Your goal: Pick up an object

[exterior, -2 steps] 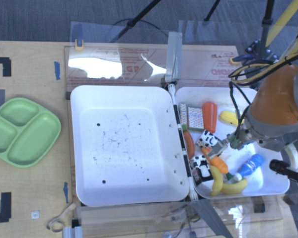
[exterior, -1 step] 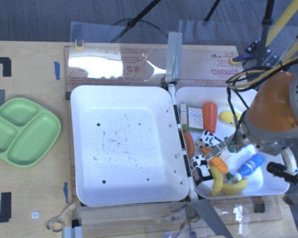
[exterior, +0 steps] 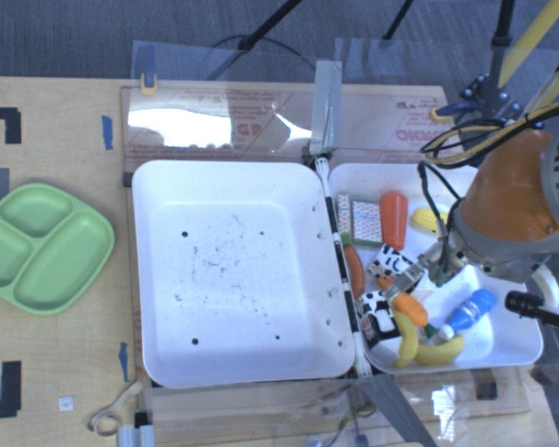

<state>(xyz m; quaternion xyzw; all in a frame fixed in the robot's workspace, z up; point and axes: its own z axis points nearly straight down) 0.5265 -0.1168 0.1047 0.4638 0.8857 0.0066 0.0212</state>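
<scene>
1. I see a green divided plate (exterior: 42,247) on the wooden bench (exterior: 56,110), then the left bin (exterior: 233,259).
2. In the right bin (exterior: 522,338), a small carrot (exterior: 410,304) lies beneath the gripper (exterior: 419,277), long axis running left-right.
3. I cannot tell the grip's state.

Bench (exterior: 56,110): two bins (exterior: 233,268), green plate (exterior: 42,247).

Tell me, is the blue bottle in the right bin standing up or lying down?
Lying down. The blue bottle lies on its side on the right bin's floor, beside the banana.
</scene>
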